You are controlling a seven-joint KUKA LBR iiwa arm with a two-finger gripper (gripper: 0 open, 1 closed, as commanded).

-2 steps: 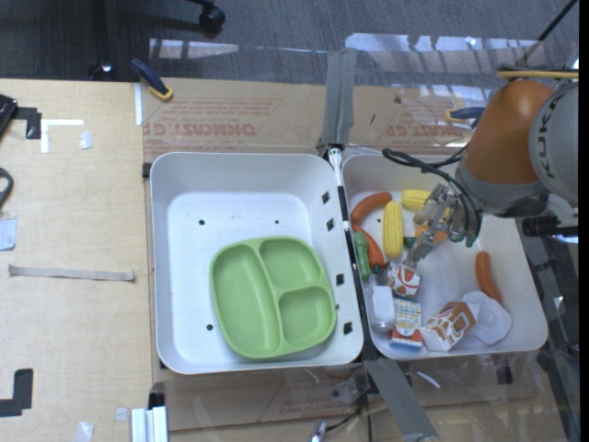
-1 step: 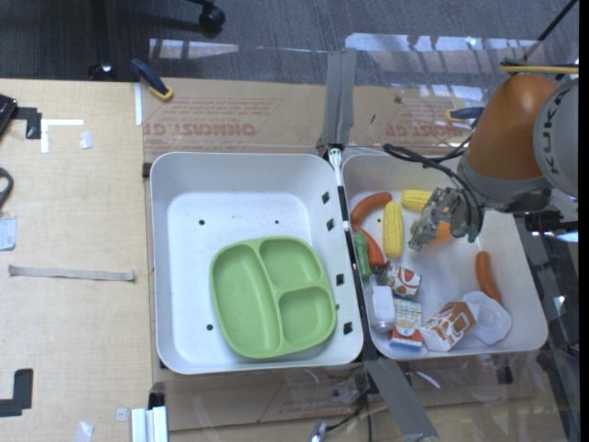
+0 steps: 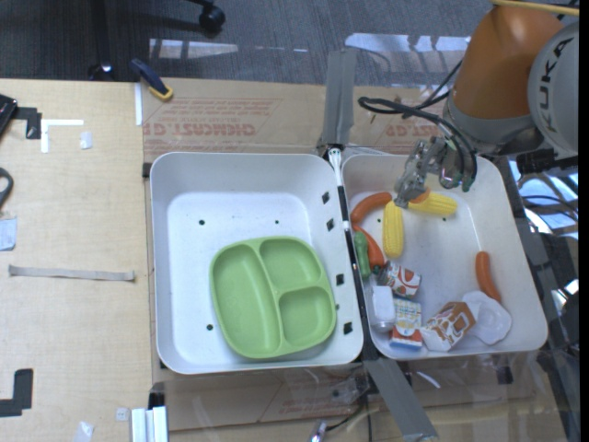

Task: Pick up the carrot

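Hovering over the right bin [image 3: 515, 274], the gripper [image 3: 411, 190] sits above two bumpy yellow corn cobs [image 3: 394, 228]; can't tell its state from this angle. The carrot [image 3: 371, 249], smooth, tapered orange with a green top, lies against the bin's left wall, long axis running near-to-far, partly hidden. Left bin [image 3: 175, 247] holds a glossy green three-compartment plate [image 3: 273, 295].
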